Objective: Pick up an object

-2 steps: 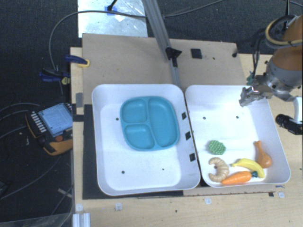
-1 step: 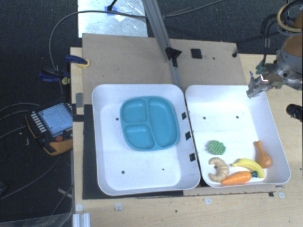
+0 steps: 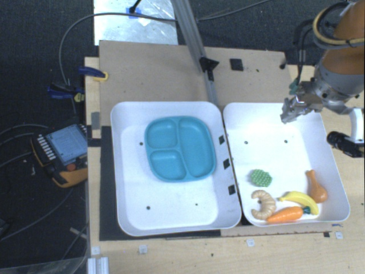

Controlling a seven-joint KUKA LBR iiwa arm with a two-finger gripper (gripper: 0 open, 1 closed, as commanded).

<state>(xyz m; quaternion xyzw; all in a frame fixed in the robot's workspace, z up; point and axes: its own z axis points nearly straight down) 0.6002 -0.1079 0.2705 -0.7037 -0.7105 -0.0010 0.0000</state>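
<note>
Gripper (image 3: 291, 111) over right bin's (image 3: 342, 210) upper rim, nothing in it; we cannot tell its state. Croissant (image 3: 262, 203), carrot (image 3: 285, 214), banana (image 3: 301, 200) cluster at near corner.

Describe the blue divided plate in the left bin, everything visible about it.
The blue plate is a rounded-rectangle tray, plastic by its look, with three compartments: two on its left side, one long one on its right. It lies flat, slightly rotated, in the upper middle of the left bin. Only the bin floor touches it.
</note>
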